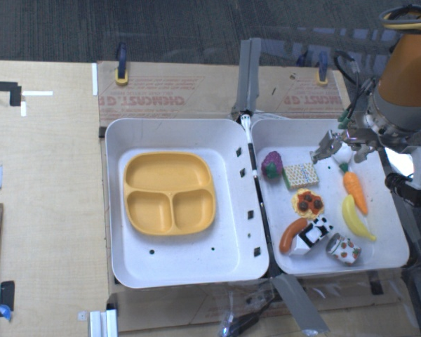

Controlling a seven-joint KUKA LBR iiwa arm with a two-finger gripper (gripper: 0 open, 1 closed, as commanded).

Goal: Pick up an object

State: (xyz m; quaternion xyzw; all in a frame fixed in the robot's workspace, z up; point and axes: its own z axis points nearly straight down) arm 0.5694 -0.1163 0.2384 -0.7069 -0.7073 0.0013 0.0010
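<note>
Hovering over the upper right part of the right bin (pixel 400 255), the gripper (pixel 344 148) hangs from the grey arm with its orange band, which reaches in from the right. Its fingers (pixel 325 149) look spread apart, with nothing between them, and they point toward the left and slightly downward in the view.

Toy foods lie scattered in this bin. Nearest the gripper is the carrot (pixel 356 192), lying just below it and apart from the fingertips, its green top toward the gripper. Beside the carrot, lower still, lies the banana (pixel 354 218) along the right side of the bin. To the left of the fingers sits a purple piece (pixel 271 165), perhaps grapes, close to the divider between the bins, with a pale waffle-like square (pixel 299 175) just beside it. Below that square is a small round tart (pixel 307 202) with dark topping. A red sausage (pixel 291 234) lies near the bin's lower edge, touching a black-and-white block (pixel 314 232), and a small speckled item (pixel 344 250) rests near the lower right corner.

The left bin (pixel 119 209) holds a yellow divided plate (pixel 170 192) with three compartments. Both bins rest on the bench (pixel 42 188).
</note>
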